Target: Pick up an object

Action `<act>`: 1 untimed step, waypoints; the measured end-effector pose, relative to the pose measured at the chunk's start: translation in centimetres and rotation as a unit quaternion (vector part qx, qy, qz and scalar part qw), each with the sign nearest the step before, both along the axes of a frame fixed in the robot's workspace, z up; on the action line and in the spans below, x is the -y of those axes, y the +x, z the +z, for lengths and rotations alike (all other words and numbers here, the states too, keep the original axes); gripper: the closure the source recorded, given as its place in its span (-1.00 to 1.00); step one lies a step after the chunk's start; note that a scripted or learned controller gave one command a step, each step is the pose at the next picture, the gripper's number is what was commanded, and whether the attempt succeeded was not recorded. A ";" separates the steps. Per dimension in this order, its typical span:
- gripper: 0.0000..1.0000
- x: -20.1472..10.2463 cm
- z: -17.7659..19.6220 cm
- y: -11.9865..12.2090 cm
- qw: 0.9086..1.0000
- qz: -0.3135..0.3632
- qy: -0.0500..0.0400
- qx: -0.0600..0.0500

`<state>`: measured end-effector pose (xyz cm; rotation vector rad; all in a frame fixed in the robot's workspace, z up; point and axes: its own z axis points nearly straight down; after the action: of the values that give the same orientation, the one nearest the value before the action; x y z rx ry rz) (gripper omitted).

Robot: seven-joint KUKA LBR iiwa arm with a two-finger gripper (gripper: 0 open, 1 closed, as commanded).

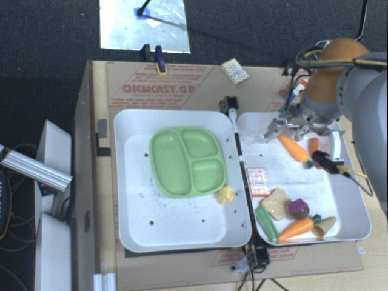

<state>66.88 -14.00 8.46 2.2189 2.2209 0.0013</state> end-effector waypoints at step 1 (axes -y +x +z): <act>1.00 0.0 1.2 0.1 1.000 0.001 0.000 0.002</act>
<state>67.01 -14.00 9.61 2.2154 2.2201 0.0056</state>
